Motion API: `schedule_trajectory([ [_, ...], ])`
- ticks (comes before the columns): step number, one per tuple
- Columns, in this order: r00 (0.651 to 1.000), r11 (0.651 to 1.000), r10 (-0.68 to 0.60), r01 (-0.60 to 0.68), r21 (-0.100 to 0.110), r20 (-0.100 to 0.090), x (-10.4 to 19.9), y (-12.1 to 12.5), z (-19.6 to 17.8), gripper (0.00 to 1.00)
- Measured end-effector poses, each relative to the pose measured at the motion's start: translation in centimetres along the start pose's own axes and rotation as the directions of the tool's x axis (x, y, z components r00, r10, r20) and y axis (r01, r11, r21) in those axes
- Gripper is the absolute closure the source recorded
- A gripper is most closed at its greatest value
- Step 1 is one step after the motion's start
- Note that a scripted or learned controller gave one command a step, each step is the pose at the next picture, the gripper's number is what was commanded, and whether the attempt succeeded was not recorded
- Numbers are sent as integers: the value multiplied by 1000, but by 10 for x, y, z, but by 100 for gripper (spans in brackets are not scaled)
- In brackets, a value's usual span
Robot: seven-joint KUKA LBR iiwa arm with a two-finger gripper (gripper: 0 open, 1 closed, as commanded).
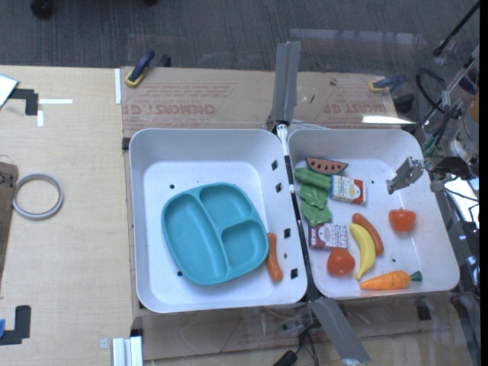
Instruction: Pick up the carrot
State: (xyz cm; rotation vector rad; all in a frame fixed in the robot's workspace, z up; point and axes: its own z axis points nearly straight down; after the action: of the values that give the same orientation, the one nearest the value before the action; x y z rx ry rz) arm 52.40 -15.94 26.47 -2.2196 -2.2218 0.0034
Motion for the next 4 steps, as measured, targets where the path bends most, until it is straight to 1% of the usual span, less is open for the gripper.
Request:
schedule_trajectory([
  [1, 1000, 1000, -31, 31, -2, 0, -22, -24, 153, 0],
  [2, 971, 972, -237, 237, -2, -6, -57, 1, 174, 0],
  [3, 881, 881, -473, 473, -5, 3, -62, 69, 172, 0],
  [4, 882, 882, -471, 471, -7, 6, -63, 69, 162, 100],
])
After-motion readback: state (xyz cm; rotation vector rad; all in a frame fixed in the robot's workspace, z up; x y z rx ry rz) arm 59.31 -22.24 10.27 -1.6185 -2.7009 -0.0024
